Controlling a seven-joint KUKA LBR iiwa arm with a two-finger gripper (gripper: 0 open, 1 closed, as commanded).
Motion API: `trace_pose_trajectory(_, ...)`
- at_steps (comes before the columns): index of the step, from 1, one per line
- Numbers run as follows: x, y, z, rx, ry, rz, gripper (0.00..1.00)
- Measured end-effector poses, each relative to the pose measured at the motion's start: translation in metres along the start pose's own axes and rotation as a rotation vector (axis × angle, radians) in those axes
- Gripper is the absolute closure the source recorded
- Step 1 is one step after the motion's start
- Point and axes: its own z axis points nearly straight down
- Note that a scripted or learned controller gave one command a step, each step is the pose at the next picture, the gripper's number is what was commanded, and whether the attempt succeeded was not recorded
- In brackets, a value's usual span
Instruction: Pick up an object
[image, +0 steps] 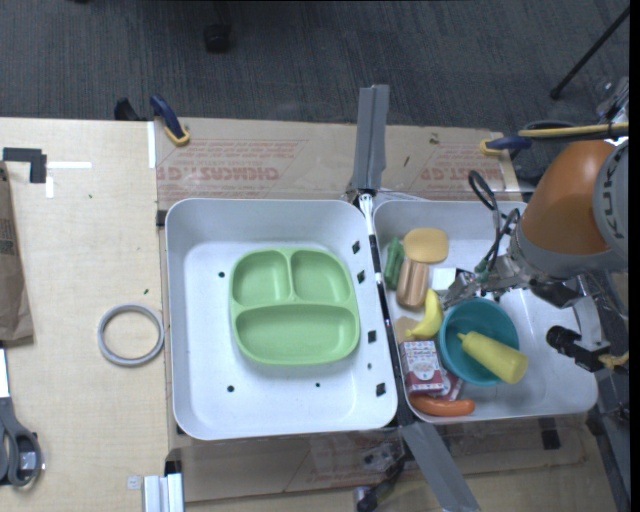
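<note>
My gripper (468, 286) hangs low in the right bin (560, 385), at the upper left rim of a blue bowl (472, 332). A yellow mustard bottle (494, 357) lies tilted across the bowl. Just left of the gripper lies a banana (430, 316), and beyond that a tan cup with a yellow lid (420, 266) and a green item (393, 259) beside it. A red carton (423, 366) and a red sausage (443, 406) lie at the bin's front left. Nothing shows in the gripper's grasp.
The left bin (190, 330) holds a green divided plate (295, 305). A grey ring (131, 333) lies on the bench to its left. The arm's orange band (568, 200) and grey wrist cover the right bin's far right part.
</note>
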Motion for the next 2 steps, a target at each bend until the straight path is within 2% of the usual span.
trace_pose_trajectory(1,-0.0054,0.0031,-0.0120,-0.009,-0.009,0.006,1.00)
trace_pose_trajectory(2,-0.0045,0.0030,-0.0115,-0.008,-0.008,0.004,0.00)
